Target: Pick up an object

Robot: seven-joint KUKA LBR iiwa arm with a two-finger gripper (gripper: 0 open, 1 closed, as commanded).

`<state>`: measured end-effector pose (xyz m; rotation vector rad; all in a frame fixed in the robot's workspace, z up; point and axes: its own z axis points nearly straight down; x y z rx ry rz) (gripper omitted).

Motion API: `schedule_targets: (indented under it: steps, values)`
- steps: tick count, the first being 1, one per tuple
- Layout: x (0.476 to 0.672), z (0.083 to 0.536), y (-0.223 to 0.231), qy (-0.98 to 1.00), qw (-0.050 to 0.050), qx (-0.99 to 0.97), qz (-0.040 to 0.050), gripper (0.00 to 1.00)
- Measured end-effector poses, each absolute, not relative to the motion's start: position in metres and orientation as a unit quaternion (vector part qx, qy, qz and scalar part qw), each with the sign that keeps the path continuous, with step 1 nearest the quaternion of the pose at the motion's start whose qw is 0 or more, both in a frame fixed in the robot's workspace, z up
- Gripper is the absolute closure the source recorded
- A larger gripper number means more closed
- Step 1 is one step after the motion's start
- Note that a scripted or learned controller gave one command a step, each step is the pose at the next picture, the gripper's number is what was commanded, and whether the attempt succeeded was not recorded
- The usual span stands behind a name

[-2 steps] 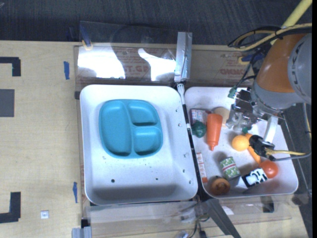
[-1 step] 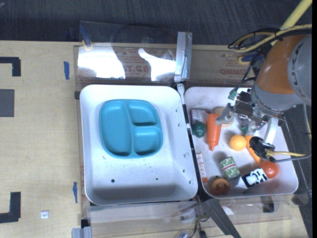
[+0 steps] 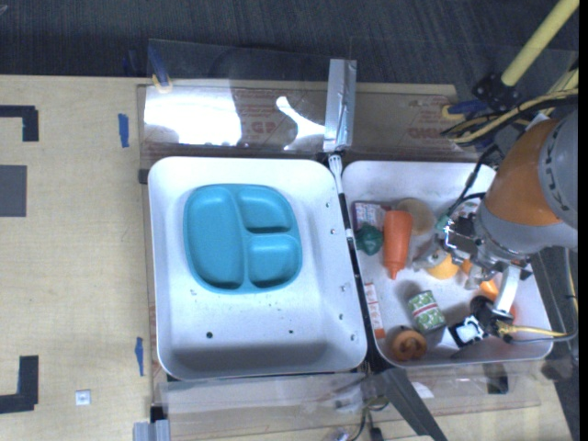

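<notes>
Looking down from above, two white bins sit side by side on a pale wood worktop (image 3: 73,274). The left bin (image 3: 253,333) has a blue plate (image 3: 243,237) in it. The plate has three hollow parts, one big and two small. It lies flat near the middle of the bin, a bit toward the far side.

The right bin (image 3: 418,175) is full of small things. An orange bottle (image 3: 397,239) lies near the middle with its thin end toward the near side. A small green ball (image 3: 369,241) sits just beside it on the left. A flat packet (image 3: 366,213) with red on it lies at the far left corner, close to the ball. Nearer the front there is a little green and white can (image 3: 424,310) lying on its side. A round brown thing (image 3: 408,343) sits just in front of the can, by the near wall. A yellow lump (image 3: 443,267) lies to the right of the bottle, partly under the arm.

The arm (image 3: 533,191) comes in from the right, grey with an orange band. Its end effector (image 3: 470,257) hangs low over the right side of the right bin, above the yellow lump and close to the bottle. The arm's own parts hide the tip, so it is not clear how wide it is or if anything is in it. A small black and white part (image 3: 469,329) sits near the front right of the bin.

Behind the bins, yellow and black cables (image 3: 478,108) lie on the dark floor.
</notes>
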<state>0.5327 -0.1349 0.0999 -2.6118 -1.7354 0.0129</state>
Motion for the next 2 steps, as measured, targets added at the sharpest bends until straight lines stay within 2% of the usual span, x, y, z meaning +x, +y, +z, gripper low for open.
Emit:
schedule_targets:
  steps: [1, 2]
  values:
    - [0.535, 0.112, -0.133, -0.555, 0.001, -0.832, 0.0012, 1.00]
    - [0.562, 0.212, -0.097, -0.534, -0.001, -0.845, -0.0027, 1.00]
